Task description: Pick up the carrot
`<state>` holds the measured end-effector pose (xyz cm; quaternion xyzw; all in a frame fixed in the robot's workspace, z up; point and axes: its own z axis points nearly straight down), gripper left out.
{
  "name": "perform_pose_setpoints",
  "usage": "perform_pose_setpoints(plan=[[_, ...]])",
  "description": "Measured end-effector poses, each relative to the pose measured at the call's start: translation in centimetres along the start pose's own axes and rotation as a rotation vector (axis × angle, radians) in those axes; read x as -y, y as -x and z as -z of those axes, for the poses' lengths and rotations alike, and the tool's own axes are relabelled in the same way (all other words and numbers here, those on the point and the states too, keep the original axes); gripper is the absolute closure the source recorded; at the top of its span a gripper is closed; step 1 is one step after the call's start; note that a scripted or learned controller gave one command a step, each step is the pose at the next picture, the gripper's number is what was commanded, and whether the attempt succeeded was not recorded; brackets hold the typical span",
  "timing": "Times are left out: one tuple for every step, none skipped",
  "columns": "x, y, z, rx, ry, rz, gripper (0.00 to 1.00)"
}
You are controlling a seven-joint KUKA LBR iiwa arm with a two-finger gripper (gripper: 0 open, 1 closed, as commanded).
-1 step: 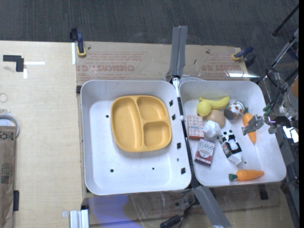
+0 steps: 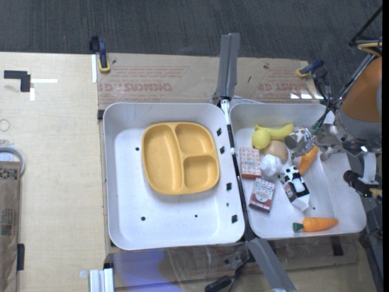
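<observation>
Orange carrot: the carrot (image 2: 320, 224) lies flat on the floor of the right bin (image 2: 347, 194), in the lower right of the frame. Its green stub points left and its orange body runs right, close to the bin's lower wall.
Handling: I judge it a toy, so light and stiff. The skin is smooth and probably slippery, and the taper could let it squirt out of a pinch. It is not fragile.
Where to hold: I would close across the thick part of the body just right of the green end, coming straight down, with the jaws crosswise to its length. The near wall leaves little room on the lower side (that is my main worry).
Nearest neighbours: a black-and-white carton (image 2: 295, 185) sits just up and left of the carrot, apart from it. A red-and-white box (image 2: 262, 195) lies further left.
Second orange piece: a tapered orange item (image 2: 308, 159) sits right under the gripper, higher in the bin. I cannot tell what it is, or whether it is held.
Gripper: the gripper (image 2: 307, 142) is over the upper middle of the right bin, well apart from the carrot. I cannot tell whether it is open or closed.
Upper clutter: a yellow banana (image 2: 275, 130) and a lemon (image 2: 260, 139) lie at the bin's top.
Left bin: the left bin (image 2: 129, 215) holds a yellow divided plate (image 2: 163, 154).
</observation>
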<state>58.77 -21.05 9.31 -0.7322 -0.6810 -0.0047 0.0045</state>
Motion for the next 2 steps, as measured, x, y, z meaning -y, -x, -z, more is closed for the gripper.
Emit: perform_pose_setpoints(plan=[[0.1, 0.5, 0.9, 0.01, 0.0, -0.002, 1.0], [-0.6, -6.2, 10.5, 0.014, -0.001, -0.097, 1.0]])
